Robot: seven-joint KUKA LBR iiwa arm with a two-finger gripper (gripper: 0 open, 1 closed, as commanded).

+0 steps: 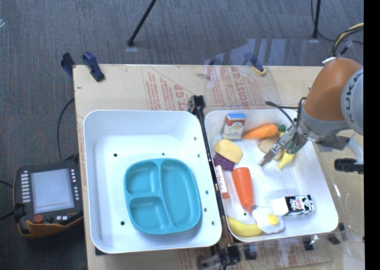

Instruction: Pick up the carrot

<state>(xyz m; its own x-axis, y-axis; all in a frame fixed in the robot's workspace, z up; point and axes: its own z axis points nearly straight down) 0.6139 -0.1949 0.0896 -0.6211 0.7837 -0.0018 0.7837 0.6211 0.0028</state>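
White, shallow, smooth plastic: two bins side by side on a bench topped with printed cardboard (178, 88). Left bin (101, 138): one teal divided plate (162, 195), three rounded compartments, glossy. Right bin (323, 194): crowded with toy food. Carrot (261, 132) near the far wall, orange, tapered, smooth, lying roughly crosswise with its green stub toward the arm; just right of a small upright carton (234, 125) with a blue top and orange front. Below the carton, a pale yellow rounded piece (228, 151) resting over something purple (221, 161). Mid-bin, an orange-red cylindrical bottle (243, 186), lying lengthwise. At the near wall, a curved yellow banana (244, 226) touching a fried egg (265, 218) (white, with a yellow dome), then a white block (279, 206) against a small black-and-white box (300, 204).

Gripper (273, 155) slanting down-left from the grey wrist with its orange band, metal fingers spread a little with nothing between them, tips just below the carrot's thick end, not touching it; a yellow piece (286, 159) right beside the fingers, shape hard to make out.

On the carpet at left, a handheld pendant (48, 194) with a grey screen.
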